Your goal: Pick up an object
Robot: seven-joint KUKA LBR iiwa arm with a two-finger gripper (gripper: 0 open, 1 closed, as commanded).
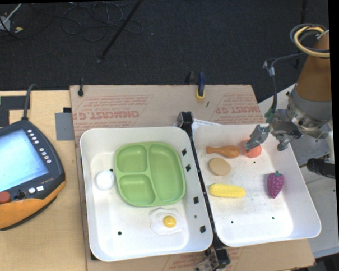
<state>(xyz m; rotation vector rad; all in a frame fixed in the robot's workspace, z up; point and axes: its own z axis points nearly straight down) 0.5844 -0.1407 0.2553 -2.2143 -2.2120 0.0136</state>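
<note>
My gripper (pixel 271 139) hangs over the far right part of the right bin (pixel 299 224), its two dark fingers spread apart and nothing between them, so it is open. A small red fruit (pixel 254 151) lies just below the left finger (pixel 259 135), partly covered by it. Further left are a brown drumstick (pixel 223 151) and a tan round piece (pixel 219 167). A yellow corn cob (pixel 227 191) lies mid-bin, and a purple grape bunch (pixel 275 184) sits to its right.
The left bin (pixel 101 242) holds a green divided plate (pixel 150 173), a white ball (pixel 104 179) and a fried egg (pixel 166 221). A black divider (pixel 197 181) joins the bins. A teach pendant (pixel 22 166) rests at far left.
</note>
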